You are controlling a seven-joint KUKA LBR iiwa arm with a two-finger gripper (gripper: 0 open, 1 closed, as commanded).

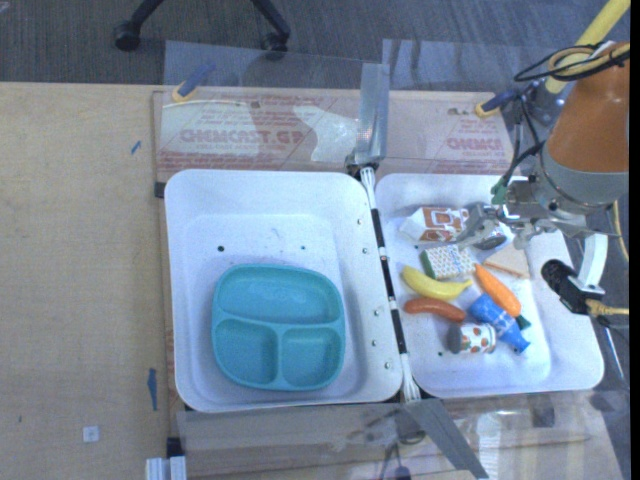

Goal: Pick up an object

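Two white bins sit side by side on the surface (80, 268), and I have the arm reaching in from the right over the right bin (570, 363), where all the loose items lie. The gripper (488, 230) hangs low at the top of that pile, just beside a white and orange-brown carton (435, 222) and above a small checkered packet (448, 261). From this slanted view I cannot tell how its fingers stand, and I see nothing clearly between them, so I would not call anything held.

The toys are bunched near the middle of the right bin: a yellow banana (432, 284), a red sausage (434, 308) just below it, an orange carrot (498, 290) lying diagonally, a blue bottle (500, 325) and a small grey and orange can (473, 339). Several touch or nearly touch. I judge that crowding to be the main obstacle: closing on one item risks nudging a neighbour or catching two at once. The carton sits nearest the gripper and looks the likeliest target, though its flat face may be awkward to grip.

The left bin (200, 208) holds a teal divided plate (278, 326), well apart from the work. The arm's cables (560, 63) loop above the wrist, near the bin's far corner.
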